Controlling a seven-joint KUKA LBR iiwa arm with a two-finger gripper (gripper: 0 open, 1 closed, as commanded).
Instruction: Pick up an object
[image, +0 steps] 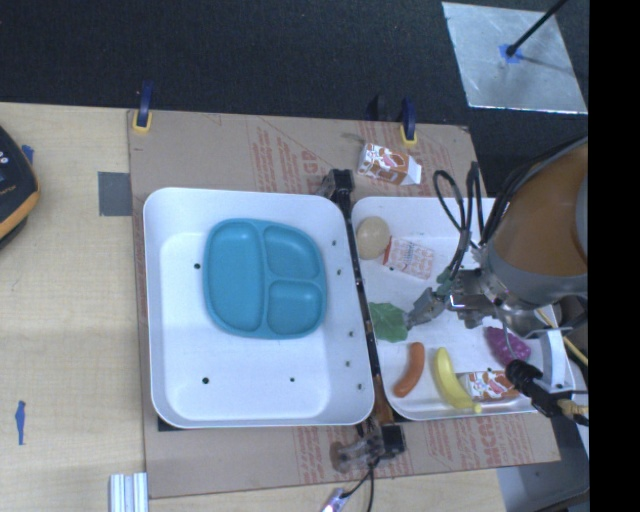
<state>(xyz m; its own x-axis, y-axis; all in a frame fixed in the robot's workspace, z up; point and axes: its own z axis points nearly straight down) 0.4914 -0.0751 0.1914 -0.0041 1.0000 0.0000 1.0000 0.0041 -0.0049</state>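
The right bin (383, 212) holds several items: a beige ball (372, 238), a white-and-red packet (408, 256), a green leafy piece (387, 321), an orange-red sausage (408, 369), a yellow banana (449, 380), a purple item (506, 347) and a small printed carton (493, 385). My gripper (428, 305) hangs low over the middle of this bin, its dark fingers pointing left, just right of the green piece and above the sausage. Nothing shows between the fingers.
The left bin (170, 330) holds a blue divided plate (265, 277). Another printed packet (389, 165) lies on the cardboard behind the right bin. Cables and the arm's bulky wrist (535, 230) cover the right bin's right side.
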